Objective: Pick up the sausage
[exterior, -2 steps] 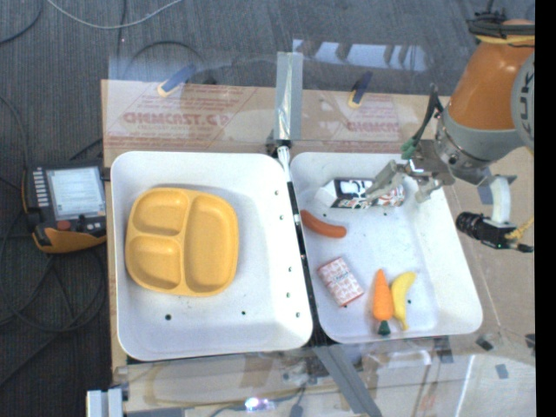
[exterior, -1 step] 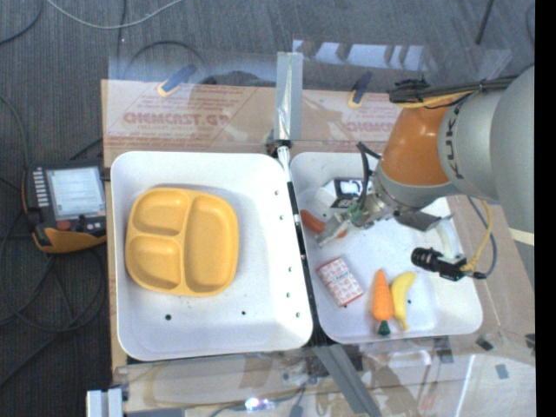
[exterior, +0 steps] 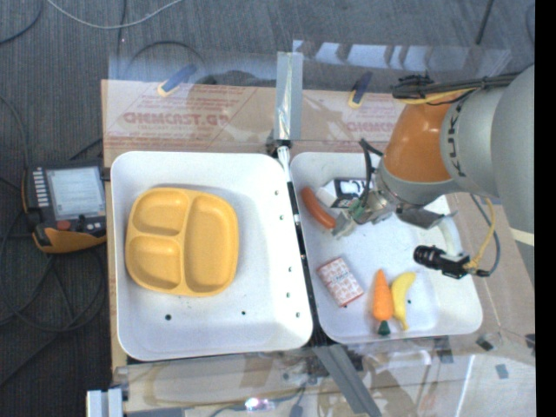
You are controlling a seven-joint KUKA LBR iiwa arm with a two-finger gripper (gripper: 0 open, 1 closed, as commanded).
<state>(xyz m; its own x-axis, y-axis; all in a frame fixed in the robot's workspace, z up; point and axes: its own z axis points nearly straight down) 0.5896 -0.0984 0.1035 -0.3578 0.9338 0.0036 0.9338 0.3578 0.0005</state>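
Left bin [exterior: 139, 320]: yellow divided plate [exterior: 183, 241] lying flat in it. Right bin [exterior: 452, 315]: sausage [exterior: 317, 208] (orange-red) lies slantwise near bin's left wall, upper part. Gripper [exterior: 349, 221] just beside sausage's right end, low over bin floor; whether tips are spread or closed cannot be told. Below: small pink packet [exterior: 340, 282], then carrot [exterior: 381, 301] and banana [exterior: 401, 299] side by side, touching.

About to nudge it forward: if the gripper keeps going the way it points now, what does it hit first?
Most likely the sausage: the gripper points toward the picture's left, its tips just beside the sausage's near end. Height above the right bin is unclear, so it might pass over.
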